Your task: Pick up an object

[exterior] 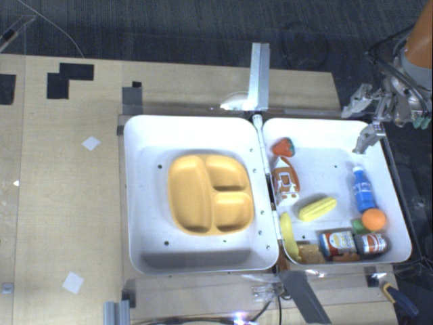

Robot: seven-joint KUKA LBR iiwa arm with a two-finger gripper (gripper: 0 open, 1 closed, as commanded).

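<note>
Blue bottle (363,190) below fingers (366,139)

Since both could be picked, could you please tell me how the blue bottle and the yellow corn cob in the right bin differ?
The blue bottle is blue with a white cap; the corn cob is yellow. The bottle lies nearly parallel to the bin's right wall, while the corn lies slanted mid-bin. The bottle sits right above the orange ball; the corn lies apart, with bare floor around it. Both are elongated and lie in the right bin.

Pale wooden bench (61,202) (black tape patches (67,78)), dark floor (169,19) beyond
</note>
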